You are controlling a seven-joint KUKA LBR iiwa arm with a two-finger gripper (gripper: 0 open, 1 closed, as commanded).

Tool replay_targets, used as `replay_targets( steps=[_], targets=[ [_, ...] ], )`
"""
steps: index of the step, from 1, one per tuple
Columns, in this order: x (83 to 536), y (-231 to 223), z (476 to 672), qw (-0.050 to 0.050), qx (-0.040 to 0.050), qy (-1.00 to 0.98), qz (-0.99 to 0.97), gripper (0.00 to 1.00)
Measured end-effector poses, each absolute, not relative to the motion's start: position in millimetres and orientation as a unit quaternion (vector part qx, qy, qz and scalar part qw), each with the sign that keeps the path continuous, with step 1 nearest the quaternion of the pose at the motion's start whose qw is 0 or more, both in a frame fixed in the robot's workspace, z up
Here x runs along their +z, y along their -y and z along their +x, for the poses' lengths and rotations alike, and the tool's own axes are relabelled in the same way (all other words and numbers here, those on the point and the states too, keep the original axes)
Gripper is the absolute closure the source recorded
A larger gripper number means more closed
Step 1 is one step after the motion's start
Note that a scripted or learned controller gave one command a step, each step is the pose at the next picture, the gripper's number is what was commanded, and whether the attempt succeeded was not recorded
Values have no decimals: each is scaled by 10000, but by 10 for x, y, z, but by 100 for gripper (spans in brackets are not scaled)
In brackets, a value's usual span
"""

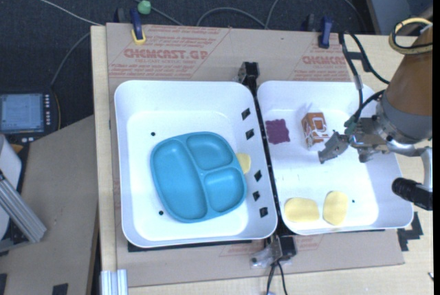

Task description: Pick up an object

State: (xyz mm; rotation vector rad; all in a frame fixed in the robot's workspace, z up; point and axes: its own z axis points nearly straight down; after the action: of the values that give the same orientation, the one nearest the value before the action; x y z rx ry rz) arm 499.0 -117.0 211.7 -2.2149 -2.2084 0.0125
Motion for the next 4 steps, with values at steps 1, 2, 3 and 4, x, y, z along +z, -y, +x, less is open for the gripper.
replay_targets(
  steps=[1, 2, 3, 4],
  targets=[
    [2179, 1168, 5019, 14, 1, 7073, -7069, 0],
    [1703, 1245, 5053, 32, 14, 7067, -7075, 0],
    [1080, 1287, 5017, 42, 19, 7068, -7074, 0],
    [833, 1279, 5012, 27, 7, 7069, -7073, 0]
  ],
)
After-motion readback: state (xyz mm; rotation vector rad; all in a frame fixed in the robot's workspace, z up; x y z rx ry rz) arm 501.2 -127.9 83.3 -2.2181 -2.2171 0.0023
